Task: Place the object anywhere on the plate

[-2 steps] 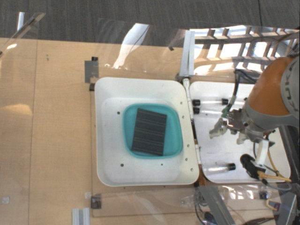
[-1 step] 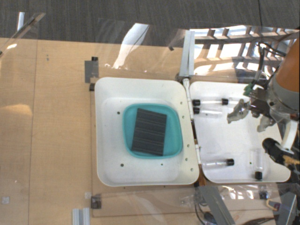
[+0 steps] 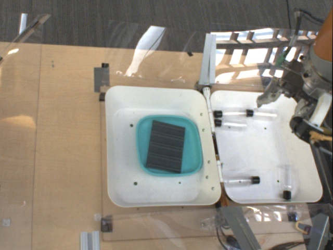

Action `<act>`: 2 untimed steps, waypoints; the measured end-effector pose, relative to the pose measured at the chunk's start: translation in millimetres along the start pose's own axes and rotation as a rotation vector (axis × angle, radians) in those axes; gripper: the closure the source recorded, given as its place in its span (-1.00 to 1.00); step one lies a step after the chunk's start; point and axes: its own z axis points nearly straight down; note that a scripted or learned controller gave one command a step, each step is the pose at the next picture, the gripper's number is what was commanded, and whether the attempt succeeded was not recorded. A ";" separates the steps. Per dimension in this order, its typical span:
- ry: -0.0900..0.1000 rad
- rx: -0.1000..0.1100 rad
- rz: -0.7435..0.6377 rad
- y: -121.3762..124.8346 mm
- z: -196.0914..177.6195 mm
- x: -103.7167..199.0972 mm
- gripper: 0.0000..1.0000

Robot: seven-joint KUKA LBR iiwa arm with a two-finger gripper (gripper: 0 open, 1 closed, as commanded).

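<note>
Pale wooden bench top (image 3: 52, 155) spans the frame below a strip of dark grey ribbed floor (image 3: 130, 7) along the top edge. Two shallow white plastic bins sit side by side on it, edges touching along a central seam. Left bin (image 3: 119, 186), centre of the frame, contains a teal rounded-square plate (image 3: 143, 139). Dark grey ribbed rectangular block (image 3: 166, 147), the task object, lies flat on the plate, roughly centred, long axis running top to bottom with a slight tilt, fully within the plate's rim. Right bin (image 3: 265, 155) holds several clear plastic tubes with black caps: two (image 3: 231, 117) lying near its upper left by the seam, one (image 3: 240, 180) near its lower centre, and one (image 3: 286, 185) at its lower right. Grey robot arm (image 3: 315, 82) enters at the upper right of the frame, over the right bin's upper right corner, well apart from the plate. Two-finger gripper (image 3: 268, 97) points down-left above the right bin; jaw state cannot be told from this view, and nothing is visible between them.
</note>
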 end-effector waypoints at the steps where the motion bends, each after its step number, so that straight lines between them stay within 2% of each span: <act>1: 0.000 -0.002 0.263 4.8 -58.8 -25.5 -1.00; 2: -0.003 0.002 0.782 24.3 -42.5 -43.1 -1.00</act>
